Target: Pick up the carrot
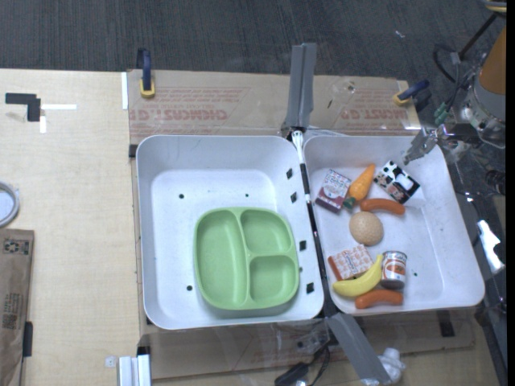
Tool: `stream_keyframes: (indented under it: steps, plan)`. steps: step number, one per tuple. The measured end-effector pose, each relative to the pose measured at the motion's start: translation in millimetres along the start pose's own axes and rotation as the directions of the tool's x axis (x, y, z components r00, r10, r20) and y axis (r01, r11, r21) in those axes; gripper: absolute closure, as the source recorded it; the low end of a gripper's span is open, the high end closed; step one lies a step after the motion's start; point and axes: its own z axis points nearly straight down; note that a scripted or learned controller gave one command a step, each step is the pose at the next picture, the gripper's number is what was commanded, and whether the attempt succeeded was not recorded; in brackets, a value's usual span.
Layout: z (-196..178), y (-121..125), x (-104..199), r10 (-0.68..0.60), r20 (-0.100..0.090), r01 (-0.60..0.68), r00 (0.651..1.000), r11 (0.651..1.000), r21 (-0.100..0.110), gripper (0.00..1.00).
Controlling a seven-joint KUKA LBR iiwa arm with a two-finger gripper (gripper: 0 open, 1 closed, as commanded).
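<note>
The carrot (361, 182) is orange with a small green top and lies slanted in the upper left part of the right bin (451, 240). It rests between a small purple box (332, 190) and a black-and-white toy (397, 182). My gripper (422, 145) hangs over the bin's far right corner, up and to the right of the carrot and apart from it. Nothing shows in its grasp.
Also in the right bin are an orange sausage (382, 207), an egg (366, 229), a wafer packet (351, 260), a banana (360, 283), a can (393, 268) and another orange piece (378, 299). The left bin (161, 215) holds a green divided plate (245, 257).
</note>
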Motion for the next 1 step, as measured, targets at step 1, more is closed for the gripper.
stream_keyframes:
  steps: [1]
  plan:
    - [70.8, 27.3, 44.2, -0.050, 0.001, 0.050, 0.999, 0.999, -0.001, 0.00]
